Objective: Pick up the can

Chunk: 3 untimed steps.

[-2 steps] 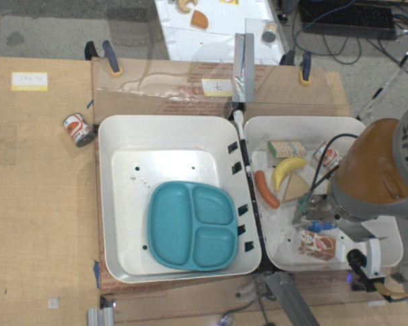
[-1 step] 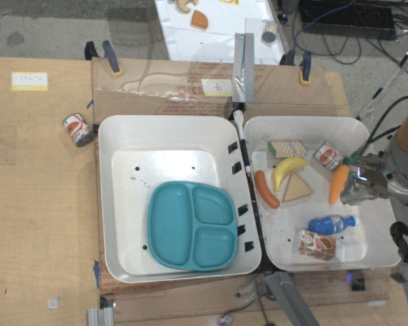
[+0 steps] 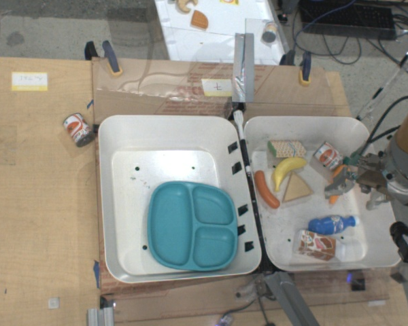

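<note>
Hovering at the right bin's (image 3: 306, 124) far edge, gripper (image 3: 357, 175), can (image 3: 327, 156) just beside, bottle (image 3: 331, 224) nearer the camera.

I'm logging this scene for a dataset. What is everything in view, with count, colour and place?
can: 1, white and red, right bin, upper right
second can: 1, white and red, on the bench left of the bins
banana: 1, yellow, right bin
hot dog: 1, orange-red, right bin, left side
sandwich wedge: 1, tan, beside the banana
carrot: 1, orange, near the gripper
bottle: 1, blue, right bin, lower part
packet: 1, red and white, below the bottle
divided plate: 1, teal, left bin
bins: 2, white
gripper: 1, grey, over the right bin's right side
</note>
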Available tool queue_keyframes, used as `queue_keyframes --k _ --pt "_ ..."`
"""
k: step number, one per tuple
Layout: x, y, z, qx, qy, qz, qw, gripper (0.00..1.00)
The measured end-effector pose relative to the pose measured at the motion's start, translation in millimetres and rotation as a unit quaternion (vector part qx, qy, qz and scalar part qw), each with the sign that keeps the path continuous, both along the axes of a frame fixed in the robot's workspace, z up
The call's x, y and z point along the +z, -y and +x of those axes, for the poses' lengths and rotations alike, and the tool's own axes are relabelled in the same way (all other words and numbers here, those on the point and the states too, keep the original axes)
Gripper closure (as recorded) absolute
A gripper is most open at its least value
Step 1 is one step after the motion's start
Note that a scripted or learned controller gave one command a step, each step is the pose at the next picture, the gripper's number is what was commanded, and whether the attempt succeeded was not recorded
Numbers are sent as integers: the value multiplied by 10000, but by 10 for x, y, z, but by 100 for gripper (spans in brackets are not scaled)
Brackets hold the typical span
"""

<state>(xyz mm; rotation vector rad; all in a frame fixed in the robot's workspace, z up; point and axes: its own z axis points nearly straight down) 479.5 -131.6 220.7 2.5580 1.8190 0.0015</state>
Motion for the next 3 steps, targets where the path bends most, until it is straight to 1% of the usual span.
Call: queue_keyframes --k 1,2,3 --pt "-159 -202 706 -507 -11 4 9987 0" --pt "-322 137 1498 82 -11 0 10000 0" --pt "-1271 455 1743 -329 0 0 9995 0"
